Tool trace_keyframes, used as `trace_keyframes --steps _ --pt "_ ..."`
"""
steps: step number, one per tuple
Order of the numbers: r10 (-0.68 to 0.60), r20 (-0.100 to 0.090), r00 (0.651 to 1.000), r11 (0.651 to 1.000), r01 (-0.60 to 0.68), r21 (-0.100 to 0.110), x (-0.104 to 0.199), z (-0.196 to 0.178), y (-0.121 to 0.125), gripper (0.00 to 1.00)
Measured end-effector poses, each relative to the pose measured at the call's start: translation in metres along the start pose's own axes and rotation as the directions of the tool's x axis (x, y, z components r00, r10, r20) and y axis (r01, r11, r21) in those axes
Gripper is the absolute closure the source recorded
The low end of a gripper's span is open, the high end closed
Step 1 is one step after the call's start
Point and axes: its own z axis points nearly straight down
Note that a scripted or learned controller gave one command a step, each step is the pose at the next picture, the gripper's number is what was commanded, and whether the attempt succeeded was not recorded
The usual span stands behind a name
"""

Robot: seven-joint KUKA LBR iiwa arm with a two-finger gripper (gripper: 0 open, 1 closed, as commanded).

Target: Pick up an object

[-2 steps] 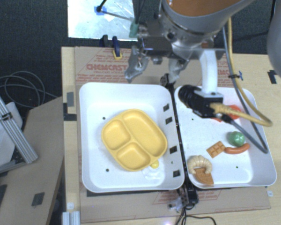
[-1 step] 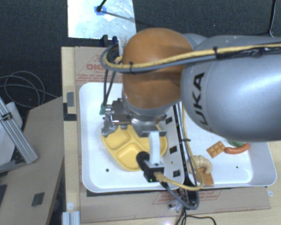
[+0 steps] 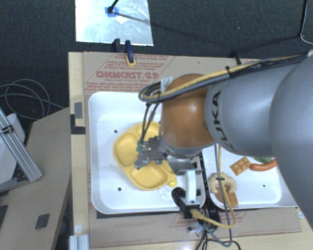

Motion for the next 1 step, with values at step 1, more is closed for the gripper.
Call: trace_keyframes --steps 1 --pt "0.001 -0.002 1.0 1.0 -0.001 -0.013 -0.0757 -0.0049 0.0418 0.0"
